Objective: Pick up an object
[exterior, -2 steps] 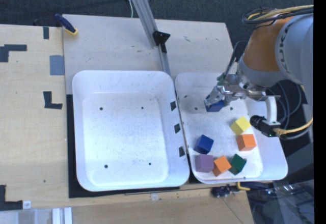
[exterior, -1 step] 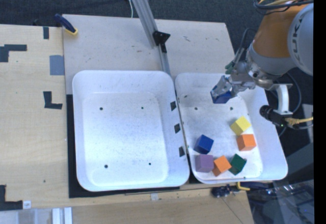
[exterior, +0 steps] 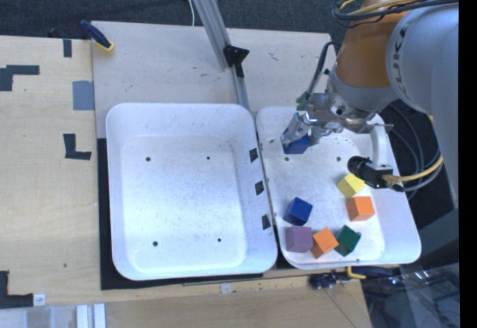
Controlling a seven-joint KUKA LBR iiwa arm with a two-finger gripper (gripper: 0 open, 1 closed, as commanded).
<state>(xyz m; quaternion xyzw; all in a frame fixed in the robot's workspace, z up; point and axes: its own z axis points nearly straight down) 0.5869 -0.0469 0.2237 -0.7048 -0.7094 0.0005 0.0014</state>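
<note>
My gripper [exterior: 298,136] hangs over the upper left part of the right bin [exterior: 395,244], shut on a blue block [exterior: 297,144] held between its fingers above the bin floor. Lower in the same bin lie a second blue block [exterior: 299,210], a purple block [exterior: 299,238], an orange block [exterior: 323,242], a green block [exterior: 347,239], a yellow block [exterior: 349,185] and another orange block [exterior: 361,207].
The left bin [exterior: 119,170] sits beside the right one, separated by a narrow gap with black clips. A slanted metal pole [exterior: 212,13] stands behind the bins. The arm's body and cables [exterior: 402,170] crowd the right bin's right edge.
</note>
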